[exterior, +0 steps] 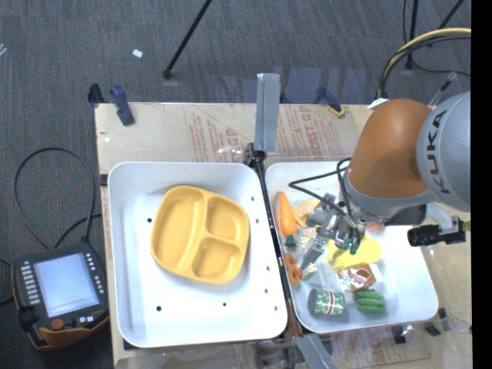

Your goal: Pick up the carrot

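The carrot (286, 212) is orange with a green top. It lies against the left wall of the right bin (419, 283), pointing away from me. My gripper (312, 254) hangs low over the right bin's clutter, just right of and below the carrot's green end. Nothing can be seen held in it. The arm's orange band (388, 148) covers the bin's far right part.
The left bin (127, 206) holds a yellow divided plate (201, 233). Around the gripper lie a yellow block (361, 250), a small orange ring-shaped piece (292, 268), a can (328, 304), green pods (370, 302) and a printed packet (357, 277). A control pendant (58, 287) sits off the bench at left.
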